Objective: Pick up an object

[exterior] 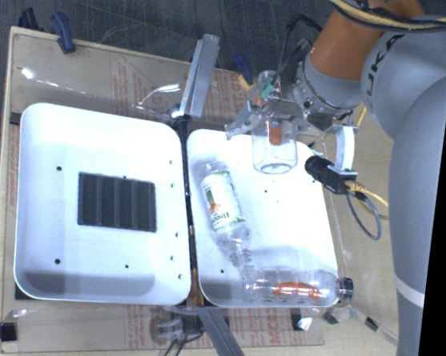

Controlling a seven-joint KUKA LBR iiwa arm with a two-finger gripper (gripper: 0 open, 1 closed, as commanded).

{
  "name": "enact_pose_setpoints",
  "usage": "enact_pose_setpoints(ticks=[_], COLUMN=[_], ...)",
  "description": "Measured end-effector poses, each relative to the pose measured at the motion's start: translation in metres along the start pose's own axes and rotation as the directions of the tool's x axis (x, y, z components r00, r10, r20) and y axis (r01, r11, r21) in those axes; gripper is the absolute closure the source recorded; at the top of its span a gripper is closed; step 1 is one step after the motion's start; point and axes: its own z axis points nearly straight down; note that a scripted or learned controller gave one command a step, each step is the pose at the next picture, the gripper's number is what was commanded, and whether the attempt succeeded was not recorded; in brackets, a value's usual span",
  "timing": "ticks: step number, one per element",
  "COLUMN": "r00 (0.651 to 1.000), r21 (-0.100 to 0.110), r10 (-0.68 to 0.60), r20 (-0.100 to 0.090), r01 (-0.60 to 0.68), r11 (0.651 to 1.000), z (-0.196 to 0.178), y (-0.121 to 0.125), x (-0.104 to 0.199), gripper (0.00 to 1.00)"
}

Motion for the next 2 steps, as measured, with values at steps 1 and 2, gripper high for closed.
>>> enact_pose_setpoints(ticks=[1,2], r00=[0.99,0.993], r21=[0.001,-0.003], r10=[-0.144,-0.117], r20=[-0.001,0.0], r01=[0.144,0.117], r11=[0.99,0.993], z=[0.151,0.118], y=[-0.037,-0.026], x=[-0.017,-0.004], gripper=[0.0,0.0])
